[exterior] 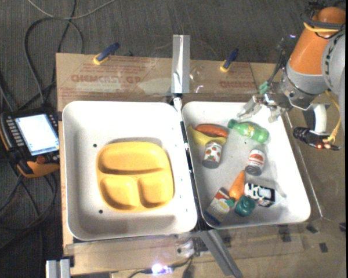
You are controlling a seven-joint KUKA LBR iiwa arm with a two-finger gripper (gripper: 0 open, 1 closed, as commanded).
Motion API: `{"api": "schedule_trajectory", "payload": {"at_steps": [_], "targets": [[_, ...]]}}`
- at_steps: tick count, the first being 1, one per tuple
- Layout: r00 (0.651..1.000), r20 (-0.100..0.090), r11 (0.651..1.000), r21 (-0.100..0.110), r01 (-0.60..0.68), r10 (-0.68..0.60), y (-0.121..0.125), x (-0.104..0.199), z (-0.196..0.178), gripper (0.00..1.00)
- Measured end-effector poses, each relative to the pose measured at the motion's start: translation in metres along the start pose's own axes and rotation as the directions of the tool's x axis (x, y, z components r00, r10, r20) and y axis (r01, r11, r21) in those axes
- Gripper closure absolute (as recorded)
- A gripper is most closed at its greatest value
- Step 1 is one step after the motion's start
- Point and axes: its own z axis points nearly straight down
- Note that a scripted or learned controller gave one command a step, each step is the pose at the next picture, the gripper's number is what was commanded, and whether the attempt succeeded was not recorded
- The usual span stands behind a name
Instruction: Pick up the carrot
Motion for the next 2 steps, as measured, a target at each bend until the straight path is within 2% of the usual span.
{"api": "schedule_trajectory", "payload": {"at_steps": [1, 2], "targets": [[0.998, 0.000, 0.998, -0.001, -0.059, 0.059, -0.056, 0.016, 0.101, 0.00], [0.995, 0.001, 0.995, -0.010, -0.095, 0.095, -0.026, -0.004, 0.105, 0.00]]}}
